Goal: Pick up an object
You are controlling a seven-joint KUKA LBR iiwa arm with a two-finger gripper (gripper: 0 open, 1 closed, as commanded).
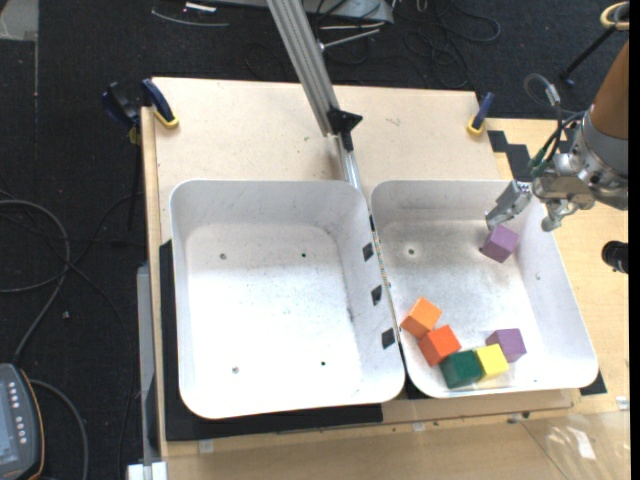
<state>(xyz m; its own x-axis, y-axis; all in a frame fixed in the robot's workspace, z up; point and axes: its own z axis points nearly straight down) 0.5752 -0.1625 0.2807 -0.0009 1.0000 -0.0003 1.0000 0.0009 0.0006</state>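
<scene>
Gripper (pixel 528 208), fingers spread wide, hung over purple cube (pixel 499 243) near right bin's (pixel 400 203) far right edge; best centred before closing

1. The arm (pixel 612 118) is cut off by the right edge; just its wrist end shows.
2. The gripper (pixel 530 208) is small and blurred, so its finger gap is unreadable.
3. The green block (pixel 461 370) partly hides the red block (pixel 438 344).
4. A device (pixel 18 423) is cropped at the lower left corner.
</scene>
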